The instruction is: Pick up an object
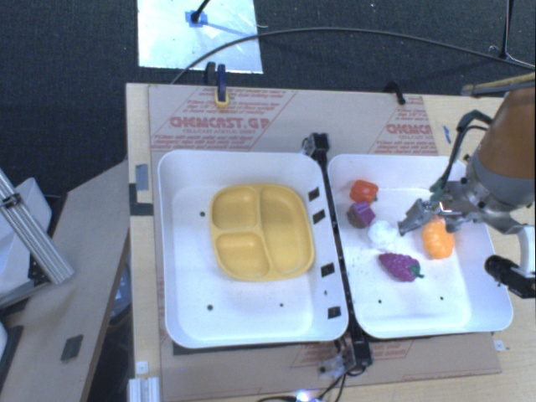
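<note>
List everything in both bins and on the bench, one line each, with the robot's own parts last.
Left bin: one, white, on the bench's left half.
Right bin: one, white, beside the left bin.
Divided plate: one, yellow, three compartments, in the left bin's middle.
Toy pepper: one, orange-red, upper left of the right bin.
Purple toy: one, dark purple, just below the pepper.
White ball-like object: one, white, right bin's middle.
Toy grapes: one, purple, below the white object.
Orange toy: one, orange, right of the white object.
Clamp: one, blue and yellow, bench's back edge.
Arm: one, grey with orange band, from the right.
Tool: one, grey, above the right bin near the orange toy.
</note>
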Controlling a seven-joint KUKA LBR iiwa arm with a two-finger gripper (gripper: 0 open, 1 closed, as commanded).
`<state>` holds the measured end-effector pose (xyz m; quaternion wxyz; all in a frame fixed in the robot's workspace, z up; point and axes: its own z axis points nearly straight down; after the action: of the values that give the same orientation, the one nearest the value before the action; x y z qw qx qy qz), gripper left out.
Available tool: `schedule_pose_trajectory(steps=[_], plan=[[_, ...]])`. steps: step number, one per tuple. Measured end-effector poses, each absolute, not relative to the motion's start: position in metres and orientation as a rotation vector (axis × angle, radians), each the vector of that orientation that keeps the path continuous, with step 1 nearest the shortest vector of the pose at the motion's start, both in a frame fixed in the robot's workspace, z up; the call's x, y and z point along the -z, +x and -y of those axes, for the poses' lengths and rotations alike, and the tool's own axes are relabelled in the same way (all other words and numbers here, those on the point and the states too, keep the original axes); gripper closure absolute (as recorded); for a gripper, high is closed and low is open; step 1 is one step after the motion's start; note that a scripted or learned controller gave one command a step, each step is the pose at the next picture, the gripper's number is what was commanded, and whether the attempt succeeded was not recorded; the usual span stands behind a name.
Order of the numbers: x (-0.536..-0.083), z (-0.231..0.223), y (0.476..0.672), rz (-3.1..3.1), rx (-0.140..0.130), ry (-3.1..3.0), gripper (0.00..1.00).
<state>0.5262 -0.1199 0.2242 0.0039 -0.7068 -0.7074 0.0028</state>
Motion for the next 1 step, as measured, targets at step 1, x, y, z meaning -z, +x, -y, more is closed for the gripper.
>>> schedule_pose_trajectory(steps=[1], plan=[[-0.2294,0.1198,0.5286,2.226,0.001,-2.219,0.0]])
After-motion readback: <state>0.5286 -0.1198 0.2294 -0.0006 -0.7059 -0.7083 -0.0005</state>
